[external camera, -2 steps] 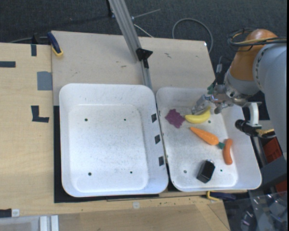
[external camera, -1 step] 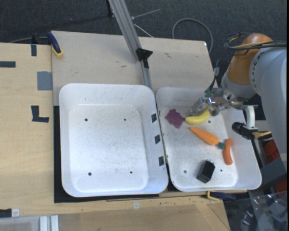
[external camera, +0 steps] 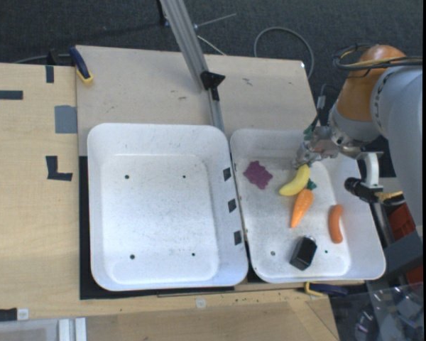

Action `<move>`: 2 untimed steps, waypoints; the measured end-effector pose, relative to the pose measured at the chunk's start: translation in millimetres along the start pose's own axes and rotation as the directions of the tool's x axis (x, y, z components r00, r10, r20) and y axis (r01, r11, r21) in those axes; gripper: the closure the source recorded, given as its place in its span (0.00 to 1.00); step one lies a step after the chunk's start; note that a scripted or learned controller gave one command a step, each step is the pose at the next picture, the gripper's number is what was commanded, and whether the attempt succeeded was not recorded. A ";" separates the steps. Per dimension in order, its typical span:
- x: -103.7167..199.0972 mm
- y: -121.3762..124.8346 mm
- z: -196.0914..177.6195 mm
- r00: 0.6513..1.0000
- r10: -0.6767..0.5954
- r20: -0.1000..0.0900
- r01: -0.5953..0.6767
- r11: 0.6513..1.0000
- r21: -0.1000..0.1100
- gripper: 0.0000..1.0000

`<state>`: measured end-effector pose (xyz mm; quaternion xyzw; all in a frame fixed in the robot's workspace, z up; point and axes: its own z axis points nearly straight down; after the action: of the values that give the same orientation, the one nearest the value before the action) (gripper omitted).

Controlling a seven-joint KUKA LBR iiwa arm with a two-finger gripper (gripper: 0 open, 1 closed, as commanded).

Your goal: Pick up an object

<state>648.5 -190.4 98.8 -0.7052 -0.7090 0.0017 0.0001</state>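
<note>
Two shallow white bins side by side on a pale wood bench over dark carpet; left bin (external camera: 156,204) bare white floor, right bin (external camera: 270,148) holds the objects. Gripper (external camera: 309,155) sits low at right bin's upper right, tip touching upper end of the yellow banana (external camera: 295,182); whether the claw is apart or clamped on it, cannot tell. Orange carrot (external camera: 302,207) just below banana, touching it. Purple piece (external camera: 258,174) left of banana, orange sausage (external camera: 335,224) at right, black block (external camera: 303,252) near front edge. Grey metal rail (external camera: 188,45) slants across bench top; blue clamp (external camera: 81,64) at upper left corner.
</note>
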 end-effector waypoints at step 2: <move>0.3 2.2 -107.3 1.000 0.004 0.000 -0.004 1.000 -0.008 1.00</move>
<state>650.9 -189.8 206.1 -0.7064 -0.7078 -0.0013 -0.0028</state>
